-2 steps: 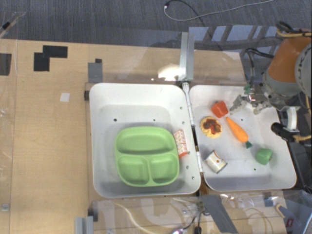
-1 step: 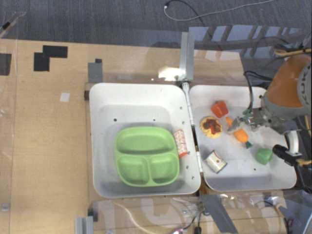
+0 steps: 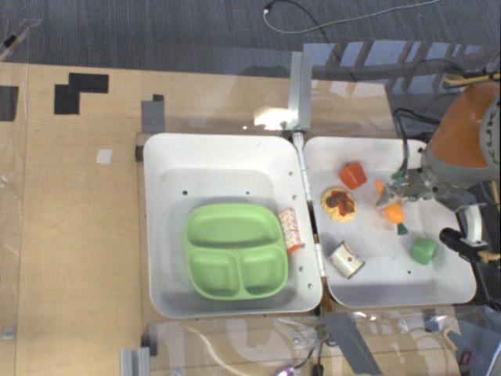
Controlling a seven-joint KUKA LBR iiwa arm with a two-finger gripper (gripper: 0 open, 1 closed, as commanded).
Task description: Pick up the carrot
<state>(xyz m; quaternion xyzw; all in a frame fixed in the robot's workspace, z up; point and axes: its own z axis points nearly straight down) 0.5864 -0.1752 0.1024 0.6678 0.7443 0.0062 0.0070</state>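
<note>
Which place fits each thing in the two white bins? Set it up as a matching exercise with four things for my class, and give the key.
Things:
1. green tray
2. carrot
3. pizza slice
4. silver can

Places:
A. right bin, near its front edge
B. left bin
C. right bin, just under the gripper
D. right bin, near the divider, below the red block

Pairs: 1-B, 2-C, 3-D, 4-A
</note>
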